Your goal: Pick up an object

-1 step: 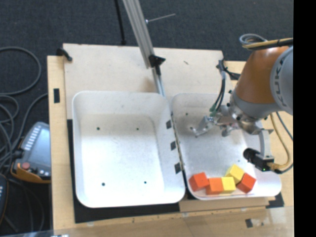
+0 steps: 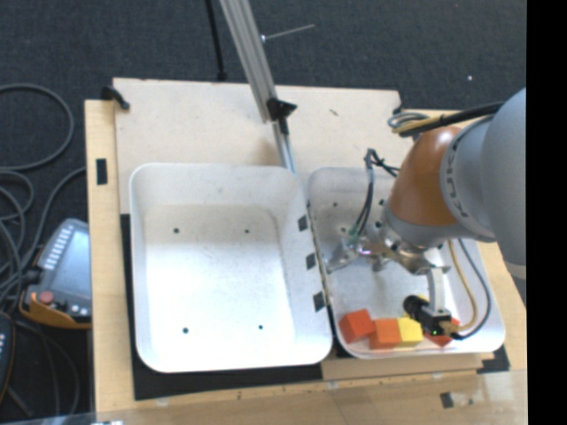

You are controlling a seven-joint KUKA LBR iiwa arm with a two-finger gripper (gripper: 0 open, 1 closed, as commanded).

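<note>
Reaching in over a pale wooden bench (image 2: pixel 195 122) on dark carpet (image 2: pixel 89 25), I hang above the right shallow white plastic bin (image 2: pixel 337 193). My metal claw (image 2: pixel 354 253) sits low near its left wall; whether it is open I cannot tell. Three small blocks, orange-red (image 2: pixel 356 324), orange (image 2: pixel 386 333) and yellow (image 2: pixel 409 329), lie together at the bin's near edge, apart from my claw.

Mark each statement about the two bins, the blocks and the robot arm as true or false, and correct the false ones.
1. The red block, orange block and yellow block lie in the right bin. True.
2. The blocks lie along the bin's far edge. False: along its near edge.
3. The arm reaches over the left bin. False: over the right bin.
4. The red block is nearest the left bin. True.
</note>
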